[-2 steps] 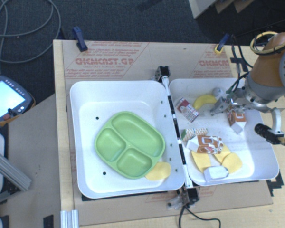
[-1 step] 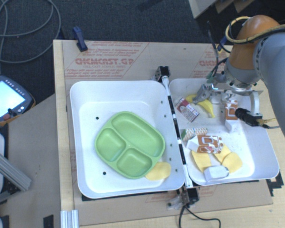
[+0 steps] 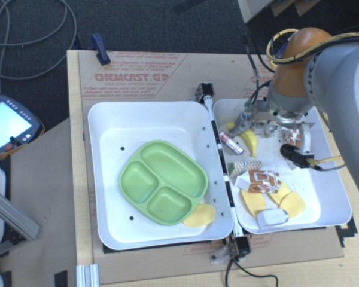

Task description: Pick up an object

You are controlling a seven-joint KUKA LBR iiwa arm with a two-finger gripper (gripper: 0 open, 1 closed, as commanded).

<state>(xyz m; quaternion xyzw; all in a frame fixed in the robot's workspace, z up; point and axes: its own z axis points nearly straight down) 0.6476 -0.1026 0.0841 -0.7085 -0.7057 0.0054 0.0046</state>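
1. Over the right bin (image 3: 335, 211) we saw the arm (image 3: 341, 82) reaching down, its gripper (image 3: 258, 124) low at the bin's far left corner; we could not tell how the jaws stood, nor whether anything sat between them.

2. Just below the jaws, nearly touching, lay a yellow piece (image 3: 249, 141), and just to their left a small pink tube (image 3: 231, 143) against the bin wall. Either looked like the likeliest target, though we judged this from closeness alone.

3. Farther below the jaws, well toward the near side, sat a red-and-white packet (image 3: 262, 181), two yellow blocks (image 3: 274, 202) and a grey piece (image 3: 271, 218), clustered and partly overlapping.

4. Far to the left of the jaws, across the divider, the left bin (image 3: 107, 124) held a green tray (image 3: 163, 181) with a pale yellow piece (image 3: 198, 215) touching its near edge.

5. We judged the step in hand to be the approach or the descent onto a thing in the far corner; no lift seemed to have started, since nothing hung visibly clear of the bin floor.

6. The next move, as we read it, called for settling the jaws squarely over one item, closing, and rising straight. The crowding of tube, piece and wall could have spoiled a clean hold.
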